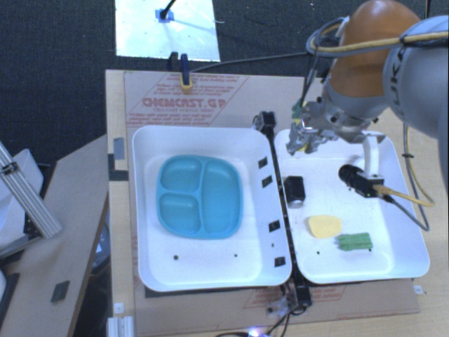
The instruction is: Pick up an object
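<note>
In the right bin [403, 258] lie three things. A small black block [293, 190] rests near the bin's left wall. A pale yellow flat piece [324, 226] sits toward the front, and a green lumpy object [354, 241] lies just right of it. My gripper [304, 138] hangs over the far left corner of this bin, above and behind the black block, with nothing seen in it. The grey arm with its orange band [372, 34] comes in from the upper right.
The left bin [151, 258] holds a blue divided plate [200, 195]. A dark ridge with black clips [277, 209] runs between the bins. Behind the bins, a blue and yellow clamp [184, 72] stands on the board.
</note>
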